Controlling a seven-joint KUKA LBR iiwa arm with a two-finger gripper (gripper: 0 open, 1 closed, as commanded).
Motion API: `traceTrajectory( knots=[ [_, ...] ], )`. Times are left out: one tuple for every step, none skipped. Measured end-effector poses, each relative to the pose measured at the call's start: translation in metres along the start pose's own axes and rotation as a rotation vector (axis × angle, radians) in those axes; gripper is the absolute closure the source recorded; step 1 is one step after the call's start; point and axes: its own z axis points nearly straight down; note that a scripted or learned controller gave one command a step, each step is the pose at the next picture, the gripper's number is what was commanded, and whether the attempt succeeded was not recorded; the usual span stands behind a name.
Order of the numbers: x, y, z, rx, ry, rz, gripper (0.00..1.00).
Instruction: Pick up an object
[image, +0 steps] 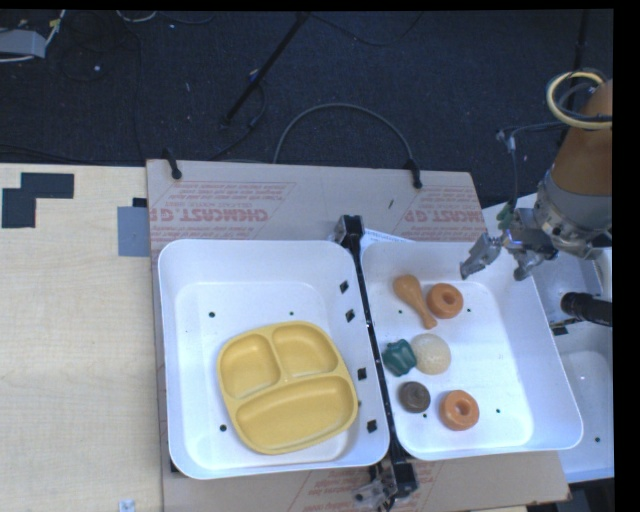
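Behind both bins (180, 300), cardboard (300, 205) with upside-down red print, seemingly "CHEMCRZT".

Dark blue-black carpet floor (150, 90) across the top, black cables (345, 115) looping over it. Pale wood bench surface (70, 350) at left, with dark rectangular marks (35, 195) on it. Printed brown cardboard sheet (300, 205) lies over the bench. Even, flat lighting.

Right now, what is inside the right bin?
In the right bin: two donuts, a tan drumstick, a white ball, a teal piece, a dark disc. Nothing looks covered.
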Motion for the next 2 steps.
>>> traceTrajectory(
  knots=[
    [0.000,0.003,-0.009,-0.014,-0.003,-0.002,0.00],
    [0.002,-0.001,0.035,-0.008,-0.002,-0.002,0.00]
  ],
)
